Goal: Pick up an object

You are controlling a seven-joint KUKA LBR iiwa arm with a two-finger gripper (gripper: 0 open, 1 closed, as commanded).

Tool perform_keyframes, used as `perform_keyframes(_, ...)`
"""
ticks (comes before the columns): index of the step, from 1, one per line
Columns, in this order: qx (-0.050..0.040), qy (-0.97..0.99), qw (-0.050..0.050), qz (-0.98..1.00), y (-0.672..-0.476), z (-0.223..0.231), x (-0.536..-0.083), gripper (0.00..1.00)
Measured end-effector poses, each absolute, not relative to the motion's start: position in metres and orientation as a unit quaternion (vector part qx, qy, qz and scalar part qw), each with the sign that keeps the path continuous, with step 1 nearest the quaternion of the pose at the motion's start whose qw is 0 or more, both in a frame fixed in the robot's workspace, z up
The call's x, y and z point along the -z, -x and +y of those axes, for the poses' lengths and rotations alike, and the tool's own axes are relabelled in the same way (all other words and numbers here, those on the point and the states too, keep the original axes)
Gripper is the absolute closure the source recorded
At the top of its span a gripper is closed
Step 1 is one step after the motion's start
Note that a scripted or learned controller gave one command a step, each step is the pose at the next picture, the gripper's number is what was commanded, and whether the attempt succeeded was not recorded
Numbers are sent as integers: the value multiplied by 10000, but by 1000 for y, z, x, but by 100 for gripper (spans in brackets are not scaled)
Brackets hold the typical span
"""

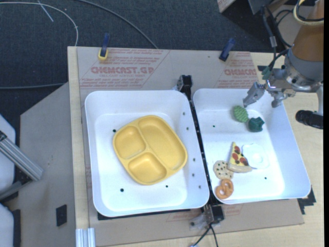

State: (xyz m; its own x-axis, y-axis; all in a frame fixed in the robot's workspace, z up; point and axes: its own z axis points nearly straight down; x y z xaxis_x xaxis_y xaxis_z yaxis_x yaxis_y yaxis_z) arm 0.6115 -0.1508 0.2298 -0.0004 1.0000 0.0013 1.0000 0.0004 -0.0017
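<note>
The desk (154, 60), a brown cardboard-covered board printed with red lettering, lay beneath the jaws and carried everything else. The right-hand shallow white plastic bin (288, 153) sat directly under the jaws (266, 94), and the left-hand shallow white plastic bin (103, 117) lay well off to their left. In that left bin rested a yellow three-compartment plastic tray (149, 149), far from the jaws and below-left of them in the view. The grey arm with its orange band (308, 45) reached in from the right, and its jaws stood apart, hanging over the upper part of the right bin with nothing between them. A light green ridged toy vegetable (239, 113) lay just below-left of the jaws, with a darker green toy broccoli piece (255, 123) touching its lower right side. Farther below the jaws lay a white round toy piece (255, 156), a toy pizza slice (237, 158), a toy chocolate-chip cookie (222, 169) and an orange toy pretzel (224, 189), clustered together near the bin's front left.
</note>
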Motion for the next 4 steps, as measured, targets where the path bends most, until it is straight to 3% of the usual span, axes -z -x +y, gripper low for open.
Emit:
perform_keyframes(1,0,7069,8,-7073,-612,-151,-230,0)
perform_keyframes(2,-4,7071,12,-7071,-603,-150,-176,0)
perform_keyframes(4,-14,7068,30,-7074,-608,-141,-83,0)
